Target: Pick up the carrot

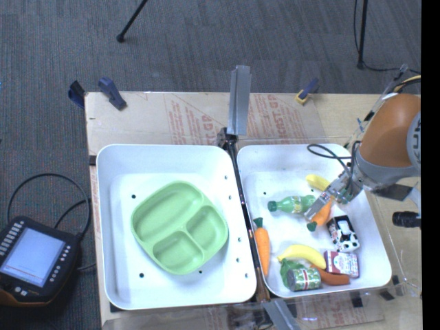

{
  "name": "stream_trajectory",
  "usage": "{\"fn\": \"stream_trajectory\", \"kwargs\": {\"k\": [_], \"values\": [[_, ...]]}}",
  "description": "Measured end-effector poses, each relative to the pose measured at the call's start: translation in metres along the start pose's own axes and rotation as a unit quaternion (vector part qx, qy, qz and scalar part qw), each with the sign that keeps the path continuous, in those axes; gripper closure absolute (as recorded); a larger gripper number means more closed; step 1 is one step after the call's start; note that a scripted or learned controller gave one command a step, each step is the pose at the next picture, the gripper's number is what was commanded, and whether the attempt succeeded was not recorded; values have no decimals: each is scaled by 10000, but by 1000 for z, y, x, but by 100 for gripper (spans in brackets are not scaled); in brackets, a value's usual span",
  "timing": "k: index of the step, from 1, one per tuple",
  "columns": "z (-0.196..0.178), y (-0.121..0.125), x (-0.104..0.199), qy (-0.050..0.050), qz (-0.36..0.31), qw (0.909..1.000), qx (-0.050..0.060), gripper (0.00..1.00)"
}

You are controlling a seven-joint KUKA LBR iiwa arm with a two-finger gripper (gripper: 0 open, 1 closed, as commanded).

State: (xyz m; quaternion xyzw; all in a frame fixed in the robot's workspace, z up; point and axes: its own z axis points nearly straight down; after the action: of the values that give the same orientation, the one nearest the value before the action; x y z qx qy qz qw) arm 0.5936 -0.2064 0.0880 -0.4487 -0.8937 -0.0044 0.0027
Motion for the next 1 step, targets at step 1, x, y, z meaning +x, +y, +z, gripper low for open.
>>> {"fn": "stream_trajectory", "kwargs": {"k": [1], "values": [[-10, -2, -3, -24, 34, 10000, 0, 100]]}}
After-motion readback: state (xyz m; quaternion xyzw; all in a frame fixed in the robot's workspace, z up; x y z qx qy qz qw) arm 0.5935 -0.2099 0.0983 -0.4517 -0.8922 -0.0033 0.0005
